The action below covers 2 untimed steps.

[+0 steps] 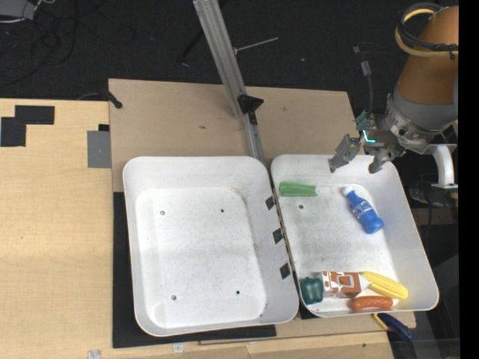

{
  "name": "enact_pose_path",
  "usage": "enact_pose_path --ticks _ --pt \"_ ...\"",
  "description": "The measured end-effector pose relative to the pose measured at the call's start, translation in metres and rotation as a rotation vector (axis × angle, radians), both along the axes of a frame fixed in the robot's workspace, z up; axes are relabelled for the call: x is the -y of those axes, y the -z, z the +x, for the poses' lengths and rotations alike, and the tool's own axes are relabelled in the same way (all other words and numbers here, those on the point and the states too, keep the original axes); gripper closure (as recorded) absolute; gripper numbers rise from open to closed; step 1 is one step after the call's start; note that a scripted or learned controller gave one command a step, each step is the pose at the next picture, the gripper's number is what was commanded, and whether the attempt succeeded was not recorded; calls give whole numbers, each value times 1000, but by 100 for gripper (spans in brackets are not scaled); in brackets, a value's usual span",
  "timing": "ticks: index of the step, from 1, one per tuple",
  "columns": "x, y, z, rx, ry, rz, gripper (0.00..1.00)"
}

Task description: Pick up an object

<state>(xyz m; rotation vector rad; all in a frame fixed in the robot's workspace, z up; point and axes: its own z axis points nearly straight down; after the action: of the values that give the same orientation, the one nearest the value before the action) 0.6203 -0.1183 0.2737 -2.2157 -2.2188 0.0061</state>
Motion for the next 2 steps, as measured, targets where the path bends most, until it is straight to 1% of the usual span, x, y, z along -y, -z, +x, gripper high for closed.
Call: enact_pose_path --ticks 1,2 --pt "0 -2 1 4 0 -1 0" --pt "-9 48 1 -1 -1 0 0"
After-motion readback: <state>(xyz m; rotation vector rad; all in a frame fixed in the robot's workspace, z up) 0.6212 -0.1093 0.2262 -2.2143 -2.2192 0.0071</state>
